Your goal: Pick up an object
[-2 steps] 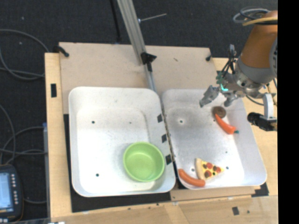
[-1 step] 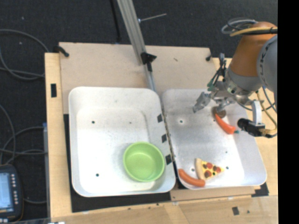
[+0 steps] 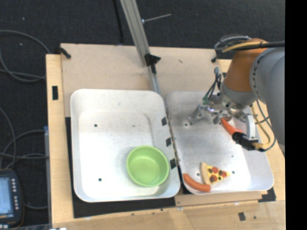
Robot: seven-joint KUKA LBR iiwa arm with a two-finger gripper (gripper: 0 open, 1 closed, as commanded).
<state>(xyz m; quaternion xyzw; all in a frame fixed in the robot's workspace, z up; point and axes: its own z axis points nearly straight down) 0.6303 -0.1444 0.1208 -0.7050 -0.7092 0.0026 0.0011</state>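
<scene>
A pizza slice (image 3: 213, 173) lies near the front edge of the right bin (image 3: 192, 143), with a sausage (image 3: 196, 183) just beside it at the front rim. A green bowl (image 3: 147, 165) sits in the left bin (image 3: 110, 123), near its front right corner. The gripper (image 3: 211, 110) hangs over the right bin's back half, well apart from the pizza slice. An orange object (image 3: 230, 126) lies beneath the wrist. Whether the gripper is spread or closed cannot be told.

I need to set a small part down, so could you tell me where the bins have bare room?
Left bin: bare floor behind and left of the green bowl. Right bin: bare middle, between the tool and the pizza slice. Crowded: its front edge with the sausage, and under the arm.
</scene>
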